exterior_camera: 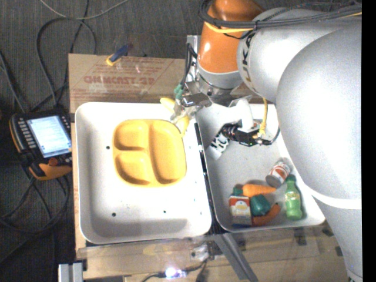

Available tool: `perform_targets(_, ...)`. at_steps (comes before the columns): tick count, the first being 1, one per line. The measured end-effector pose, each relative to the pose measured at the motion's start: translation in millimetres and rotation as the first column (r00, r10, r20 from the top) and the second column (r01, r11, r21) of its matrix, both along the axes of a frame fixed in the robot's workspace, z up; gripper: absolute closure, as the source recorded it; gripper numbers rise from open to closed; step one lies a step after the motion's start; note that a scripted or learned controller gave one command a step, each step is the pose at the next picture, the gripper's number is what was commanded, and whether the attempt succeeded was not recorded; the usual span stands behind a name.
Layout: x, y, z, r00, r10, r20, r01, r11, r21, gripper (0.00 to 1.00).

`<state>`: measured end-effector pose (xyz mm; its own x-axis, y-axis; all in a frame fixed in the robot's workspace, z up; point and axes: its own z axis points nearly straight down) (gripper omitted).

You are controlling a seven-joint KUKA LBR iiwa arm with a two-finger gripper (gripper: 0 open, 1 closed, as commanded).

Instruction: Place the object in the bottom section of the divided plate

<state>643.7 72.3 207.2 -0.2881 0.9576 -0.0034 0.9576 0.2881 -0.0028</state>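
Toys point(262, 200) sit clustered at the near end of your right bin point(220, 187). Plate point(150, 152) lies in the left bin point(94, 204). Farther back, gripper point(183, 109) is over the plate's far corner, clamped on a yellow object point(180, 120).

Red print on cardboard sheet point(126, 78) upside down, illegible; dark letters on arm point(247, 51) partly hidden.
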Motion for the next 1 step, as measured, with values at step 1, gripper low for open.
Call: perform_targets(1,0.1,0.2,0.4,1.0,0.0,0.001,0.0,1.0,0.0,0.0)
